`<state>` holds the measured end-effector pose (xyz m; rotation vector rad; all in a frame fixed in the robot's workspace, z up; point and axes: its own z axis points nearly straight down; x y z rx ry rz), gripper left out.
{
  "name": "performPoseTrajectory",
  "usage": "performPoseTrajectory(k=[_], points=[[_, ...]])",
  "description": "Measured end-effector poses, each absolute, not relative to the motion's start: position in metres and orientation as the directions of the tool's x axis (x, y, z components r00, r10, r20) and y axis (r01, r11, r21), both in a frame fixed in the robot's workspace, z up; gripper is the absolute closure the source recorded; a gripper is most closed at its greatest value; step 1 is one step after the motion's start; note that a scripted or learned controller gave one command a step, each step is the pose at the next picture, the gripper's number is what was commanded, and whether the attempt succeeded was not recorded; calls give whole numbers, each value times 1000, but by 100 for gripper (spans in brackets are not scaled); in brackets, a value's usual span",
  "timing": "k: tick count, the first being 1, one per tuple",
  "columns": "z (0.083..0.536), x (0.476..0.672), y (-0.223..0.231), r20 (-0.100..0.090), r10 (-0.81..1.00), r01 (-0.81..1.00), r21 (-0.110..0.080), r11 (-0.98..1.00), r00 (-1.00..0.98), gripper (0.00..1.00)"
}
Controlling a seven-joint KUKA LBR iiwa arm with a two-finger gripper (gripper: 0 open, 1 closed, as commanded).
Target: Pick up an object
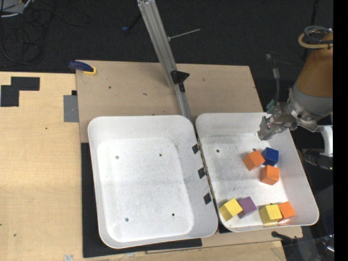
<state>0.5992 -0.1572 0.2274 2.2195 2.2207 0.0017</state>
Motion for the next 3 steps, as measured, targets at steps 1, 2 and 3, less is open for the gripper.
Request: performPoseTrajectory(k=[1,2,3], points=[[237,609,-105,0,1000,1000,-2,3,-3,100],[236,615,-43,3,1000,1000,-3,5,-5,100],[230,629,18,2,1000,1000,-2,5,-5,100]])
